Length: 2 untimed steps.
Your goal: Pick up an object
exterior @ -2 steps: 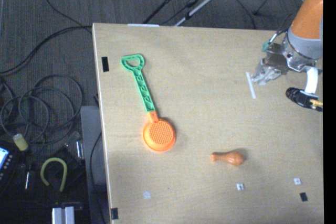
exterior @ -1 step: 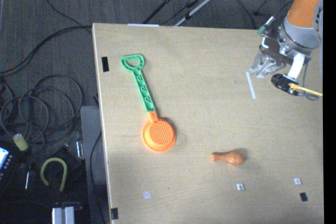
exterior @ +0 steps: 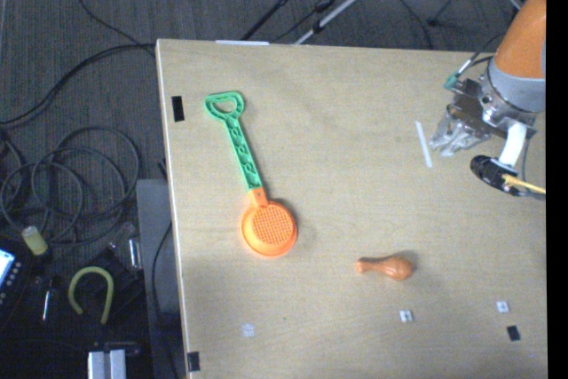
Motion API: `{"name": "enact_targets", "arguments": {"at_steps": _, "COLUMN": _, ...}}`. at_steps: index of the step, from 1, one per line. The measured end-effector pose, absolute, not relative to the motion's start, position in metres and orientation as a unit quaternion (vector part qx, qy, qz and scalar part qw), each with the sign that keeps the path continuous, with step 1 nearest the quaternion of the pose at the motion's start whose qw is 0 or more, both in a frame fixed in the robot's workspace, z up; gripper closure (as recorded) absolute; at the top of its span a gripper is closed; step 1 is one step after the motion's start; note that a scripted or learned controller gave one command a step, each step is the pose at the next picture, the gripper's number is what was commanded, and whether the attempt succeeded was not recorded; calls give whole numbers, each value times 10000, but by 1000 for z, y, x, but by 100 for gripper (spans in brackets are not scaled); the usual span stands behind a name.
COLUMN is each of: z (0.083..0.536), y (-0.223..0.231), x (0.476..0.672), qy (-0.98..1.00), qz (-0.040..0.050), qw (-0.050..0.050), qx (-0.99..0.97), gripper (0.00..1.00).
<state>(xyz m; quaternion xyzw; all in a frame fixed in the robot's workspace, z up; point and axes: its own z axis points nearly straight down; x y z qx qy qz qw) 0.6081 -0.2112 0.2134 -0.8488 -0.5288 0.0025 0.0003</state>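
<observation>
Pale wooden bench top [exterior: 355, 102] has much free room in the middle, the strainer [exterior: 253, 186] with green handle lies near its left edge, the small orange piece [exterior: 388, 266] lower, and the gripper [exterior: 454, 138] hovers at right, state unclear.

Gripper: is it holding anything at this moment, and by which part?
Nothing is held: the gripper hovers beside the white stick, with nothing between its fingers.
</observation>
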Motion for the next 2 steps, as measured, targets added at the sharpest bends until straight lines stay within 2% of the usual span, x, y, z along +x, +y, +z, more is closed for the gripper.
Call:
{"name": "enact_targets", "arguments": {"at_steps": 1, "z": 213, "y": -211, "x": 608, "qy": -5288, "qz": 25, "qw": 2, "qx": -8488, "gripper": 0}}
{"name": "enact_targets", "arguments": {"at_steps": 2, "z": 222, "y": -211, "x": 608, "qy": -5291, "qz": 35, "qw": 9, "qx": -8486, "gripper": 100}}
